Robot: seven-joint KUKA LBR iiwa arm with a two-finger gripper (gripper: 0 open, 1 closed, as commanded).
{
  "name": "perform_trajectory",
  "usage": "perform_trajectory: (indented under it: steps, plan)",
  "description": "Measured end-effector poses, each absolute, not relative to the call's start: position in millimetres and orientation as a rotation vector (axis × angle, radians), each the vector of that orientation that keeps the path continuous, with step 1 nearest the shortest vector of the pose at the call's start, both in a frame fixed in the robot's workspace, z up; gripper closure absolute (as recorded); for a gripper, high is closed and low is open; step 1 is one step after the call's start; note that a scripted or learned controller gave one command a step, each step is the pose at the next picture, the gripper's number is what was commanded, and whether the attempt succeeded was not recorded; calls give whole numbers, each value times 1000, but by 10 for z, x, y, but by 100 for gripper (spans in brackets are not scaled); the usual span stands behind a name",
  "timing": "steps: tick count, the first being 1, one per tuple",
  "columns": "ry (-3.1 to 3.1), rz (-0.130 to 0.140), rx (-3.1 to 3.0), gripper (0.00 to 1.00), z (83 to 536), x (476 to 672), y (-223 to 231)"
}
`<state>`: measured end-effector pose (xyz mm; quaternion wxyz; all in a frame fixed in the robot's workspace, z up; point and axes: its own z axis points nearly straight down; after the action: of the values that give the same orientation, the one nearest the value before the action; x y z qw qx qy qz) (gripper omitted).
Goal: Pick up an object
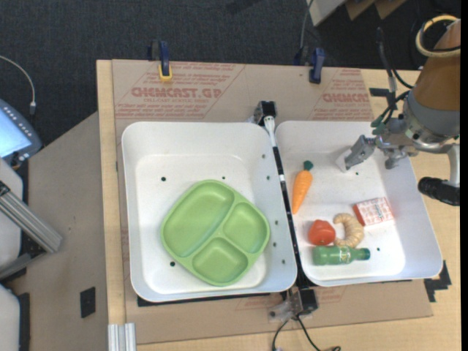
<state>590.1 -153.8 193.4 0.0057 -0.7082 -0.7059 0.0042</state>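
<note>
Five loose items counted in right bin (428, 251), camera view: carrot (302, 187), red round piece (321, 232), beige curved piece (351, 227), red-and-white packet (374, 211), green bottle (340, 254). Found last four clustered, touching or nearly so, at near side; carrot apart, close to dividing wall. Found gripper (374, 156) hanging over far part of same bin, fingers spread, nothing between them. Judged as staged for descent, no target yet committed. Judged carrot the clearest candidate, though wall alongside may crowd one finger; cluster likely to shift neighbours. Noted green divided plate (216, 231) alone in left bin (131, 196), no obstruction.
</note>
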Motion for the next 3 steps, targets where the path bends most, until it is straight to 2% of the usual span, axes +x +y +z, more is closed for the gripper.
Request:
perform_trajectory:
  steps: [1, 3]
  plan:
    - [-2222, 0, -2222, 0, 2015, 5934, -1535]
    - [-2218, 4, -2218, 0, 897, 5945, -1438]
